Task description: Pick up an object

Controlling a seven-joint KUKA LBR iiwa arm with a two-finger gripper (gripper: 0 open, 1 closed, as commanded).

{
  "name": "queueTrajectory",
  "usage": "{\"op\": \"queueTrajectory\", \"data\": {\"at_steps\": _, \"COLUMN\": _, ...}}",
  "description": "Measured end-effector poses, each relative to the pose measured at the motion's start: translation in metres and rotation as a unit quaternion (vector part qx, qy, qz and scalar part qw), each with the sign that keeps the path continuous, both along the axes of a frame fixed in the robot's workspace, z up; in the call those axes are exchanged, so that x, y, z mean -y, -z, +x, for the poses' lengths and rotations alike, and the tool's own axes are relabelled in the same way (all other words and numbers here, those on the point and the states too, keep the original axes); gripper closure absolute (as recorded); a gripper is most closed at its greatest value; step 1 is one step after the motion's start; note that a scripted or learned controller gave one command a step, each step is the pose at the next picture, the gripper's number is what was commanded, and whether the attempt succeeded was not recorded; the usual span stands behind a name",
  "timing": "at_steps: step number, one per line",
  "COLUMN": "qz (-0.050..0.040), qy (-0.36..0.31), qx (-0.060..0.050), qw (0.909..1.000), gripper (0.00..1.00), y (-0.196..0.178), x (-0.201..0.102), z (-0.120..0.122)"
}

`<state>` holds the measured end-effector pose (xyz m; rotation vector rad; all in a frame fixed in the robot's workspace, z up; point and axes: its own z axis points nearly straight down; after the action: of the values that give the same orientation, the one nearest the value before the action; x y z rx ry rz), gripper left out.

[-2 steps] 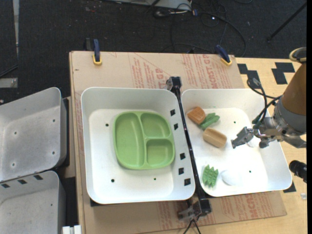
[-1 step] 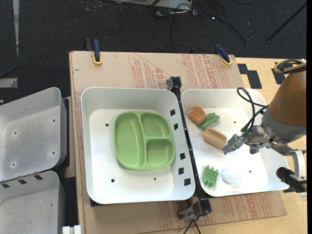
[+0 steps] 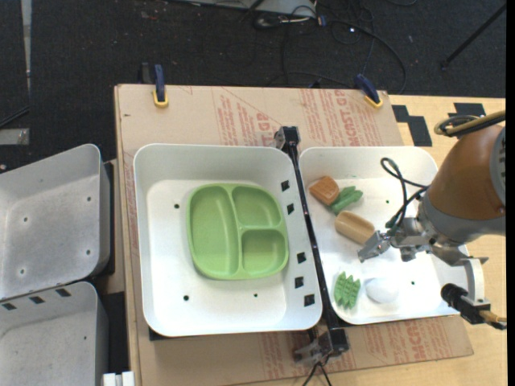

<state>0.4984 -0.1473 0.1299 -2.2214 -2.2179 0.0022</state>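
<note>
From my remote seat I logged the gripper (image 3: pixel 372 250) low inside the right bin (image 3: pixel 418 161), arm reaching in from the right with its orange band over the bin's right wall. The dark fingers pointed left toward the tan cylinder (image 3: pixel 354 225), their tips just beside its lower right end. Nothing lay between them that I could make out. Whether they stood open or closed I could not tell; they read as one dark wedge.

The tan cylinder lay tilted in the middle of the right bin. Up-left of it sat a brown block (image 3: pixel 324 190), touching a dark green leafy piece (image 3: pixel 348 197). Near the front edge lay a bright green ridged piece (image 3: pixel 347 289), and just beside it, to the right, a white rounded object (image 3: pixel 381 290), hard to separate from the white floor.

Room for moving: the bin's back right corner looked bare, crossed only by a black cable. The items crowded the left half, close to the divider between bins.

The left bin (image 3: pixel 153 215) held a green divided plate (image 3: pixel 239 231), centred, with bare white floor on all sides between it and the walls
</note>
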Motion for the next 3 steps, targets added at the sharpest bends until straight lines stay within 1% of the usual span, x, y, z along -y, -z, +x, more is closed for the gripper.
{"op": "queueTrajectory", "data": {"at_steps": 1, "qz": -0.0003, "qy": 0.000, "qx": 0.001, "qw": 1.0000, "gripper": 1.00, "y": -0.012, "x": 0.000, "z": 0.000}}
{"op": "queueTrajectory", "data": {"at_steps": 2, "qz": -0.0007, "qy": -0.002, "qx": 0.002, "qw": 1.0000, "gripper": 1.00, "y": -0.054, "x": 0.000, "z": 0.001}}
{"op": "queueTrajectory", "data": {"at_steps": 3, "qz": -0.0008, "qy": -0.002, "qx": 0.002, "qw": 1.0000, "gripper": 1.00, "y": -0.071, "x": 0.000, "z": 0.002}}
